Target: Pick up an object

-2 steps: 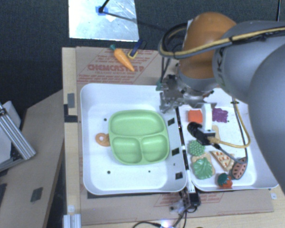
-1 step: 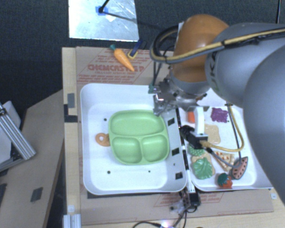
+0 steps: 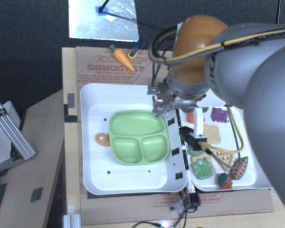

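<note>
Arm (image 3: pixel 256 80) enters from right, large grey link across upper right, orange band above wrist. Gripper (image 3: pixel 160 109) hangs low over divider between bins, just above green sectioned plate's (image 3: pixel 137 137) right rim. State of fingers: cannot tell. Plate lies flat in left bin (image 3: pixel 92 103), small pretzel-shaped ring (image 3: pixel 102 139) beside it. Toy items clustered in right bin (image 3: pixel 249 177). Toy carrot (image 3: pixel 123 59) on bench behind bins.
</note>
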`<state>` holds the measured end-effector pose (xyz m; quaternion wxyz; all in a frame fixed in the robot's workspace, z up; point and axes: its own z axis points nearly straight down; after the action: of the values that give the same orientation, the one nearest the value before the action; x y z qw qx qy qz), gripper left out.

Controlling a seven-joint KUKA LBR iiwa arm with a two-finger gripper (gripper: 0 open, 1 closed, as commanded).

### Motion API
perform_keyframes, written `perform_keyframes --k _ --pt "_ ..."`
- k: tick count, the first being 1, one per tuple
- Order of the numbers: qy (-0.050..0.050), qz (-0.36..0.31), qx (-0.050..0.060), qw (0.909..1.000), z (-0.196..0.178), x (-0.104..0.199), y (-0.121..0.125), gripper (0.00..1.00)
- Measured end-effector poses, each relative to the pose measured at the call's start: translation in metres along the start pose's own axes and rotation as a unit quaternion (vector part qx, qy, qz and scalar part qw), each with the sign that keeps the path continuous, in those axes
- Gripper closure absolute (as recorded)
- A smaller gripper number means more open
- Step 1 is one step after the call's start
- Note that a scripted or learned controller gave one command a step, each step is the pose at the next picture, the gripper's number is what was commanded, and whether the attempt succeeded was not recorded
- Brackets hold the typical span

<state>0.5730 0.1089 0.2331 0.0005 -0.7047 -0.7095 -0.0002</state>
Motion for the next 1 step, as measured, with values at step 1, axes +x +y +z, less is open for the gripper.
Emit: perform_keyframes --k 1 --pt "-0.001 0.000 0.000 1.0000 0.0198 0.0024 0.0045 1.00"
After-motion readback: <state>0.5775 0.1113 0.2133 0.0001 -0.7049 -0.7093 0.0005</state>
